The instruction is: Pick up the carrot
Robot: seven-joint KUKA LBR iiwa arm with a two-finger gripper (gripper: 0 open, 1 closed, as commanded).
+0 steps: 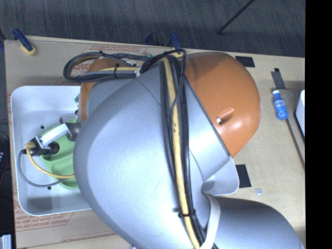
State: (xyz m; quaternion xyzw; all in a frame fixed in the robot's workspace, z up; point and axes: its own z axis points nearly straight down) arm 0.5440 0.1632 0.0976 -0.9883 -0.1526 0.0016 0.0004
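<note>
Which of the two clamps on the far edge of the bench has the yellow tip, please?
The clamp at the far left corner, blue with a yellow tip. The other clamp, further right behind the arm, looks plain blue.

hidden: my own grey arm (155,160) covers most of both bins, and of the left bin (23,139) I see a corner | carrot: cannot tell where it lies | gripper: buried under my wrist | cut off: my arm by the bottom edge
</note>
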